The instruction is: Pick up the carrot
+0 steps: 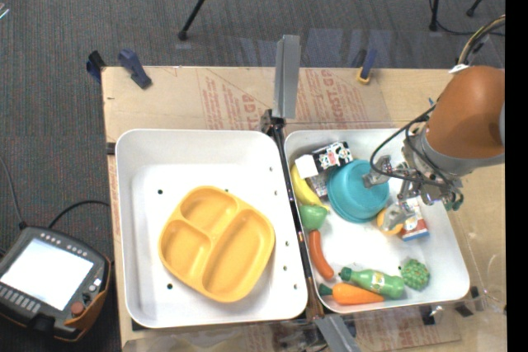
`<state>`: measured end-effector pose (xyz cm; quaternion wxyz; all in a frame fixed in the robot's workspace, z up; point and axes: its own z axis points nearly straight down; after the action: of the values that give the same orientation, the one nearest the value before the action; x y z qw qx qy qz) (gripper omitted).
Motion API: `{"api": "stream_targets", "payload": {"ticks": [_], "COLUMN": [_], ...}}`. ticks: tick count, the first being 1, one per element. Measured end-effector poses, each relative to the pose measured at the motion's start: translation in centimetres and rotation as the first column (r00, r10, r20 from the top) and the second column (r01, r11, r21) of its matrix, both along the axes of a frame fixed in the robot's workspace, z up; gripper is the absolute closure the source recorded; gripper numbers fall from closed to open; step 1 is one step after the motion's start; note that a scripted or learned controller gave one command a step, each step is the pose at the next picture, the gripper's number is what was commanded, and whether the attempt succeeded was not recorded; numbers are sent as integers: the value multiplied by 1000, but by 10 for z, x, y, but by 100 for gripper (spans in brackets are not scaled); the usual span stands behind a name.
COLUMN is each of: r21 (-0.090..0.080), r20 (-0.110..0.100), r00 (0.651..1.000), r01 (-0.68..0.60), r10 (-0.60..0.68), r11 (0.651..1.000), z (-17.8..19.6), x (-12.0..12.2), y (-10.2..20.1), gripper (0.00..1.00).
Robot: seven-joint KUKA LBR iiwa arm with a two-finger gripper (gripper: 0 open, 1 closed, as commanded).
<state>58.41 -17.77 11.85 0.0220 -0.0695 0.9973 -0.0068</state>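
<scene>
Gripper [410,208] hangs over the right bin [452,247], near its right side, under the arm's orange band [467,118]. Its tip is right above a small carton [413,228] and a yellowish thing next to the blue bowl [356,190]. I cannot tell how it is set or whether it has hold of anything, because the wrist and cables hide it.

The carrot [356,293] lies flat at the front edge of the same bin, apart from the gripper. A green bottle [374,281] lies just behind it, touching it. A red hot dog [319,254] lies to its left. A bumpy green ball [416,274] sits to its right. The left bin [144,177] has a yellow tray [216,242] with three parts.
</scene>
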Motion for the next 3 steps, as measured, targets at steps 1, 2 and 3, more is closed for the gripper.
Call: {"api": "stream_targets", "payload": {"ticks": [1,2,3], "r21": [0,-1,-9], "r20": [15,4,10], "r00": [999,1000,997], "r01": [47,-1,-75], "r10": [-47,1,75], "r11": [999,1000,997], "z": [-4,-5,-5], "x": [6,36,24], "y": [-6,-29,-27], "gripper": [0,0,0]}}
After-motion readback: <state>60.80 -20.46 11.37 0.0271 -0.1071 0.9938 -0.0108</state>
